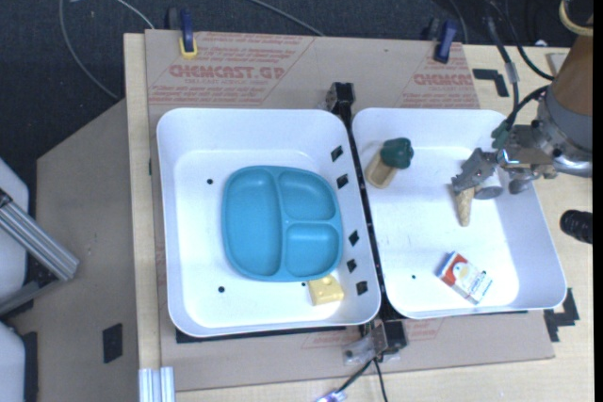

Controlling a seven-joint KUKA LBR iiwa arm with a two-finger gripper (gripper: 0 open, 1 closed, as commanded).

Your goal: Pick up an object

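We see the end effector (476, 184) inside the right-hand white plastic bin (528, 292), its fingers spread apart, grasping nothing. A tan cone-shaped object (463, 205) lies directly beneath its fingertips. Left of it rests a green-capped tan toy (390, 158); below it lies a red-and-white small packet (464, 276). Further left, the left-hand white bin (179, 202) contains a blue compartment plate (280, 222) and a yellow block (326, 290).

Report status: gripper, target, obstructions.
Gripper over right bin, above tan cone-shaped object. Grasp unconfirmed. Green-capped object and small carton lie apart.
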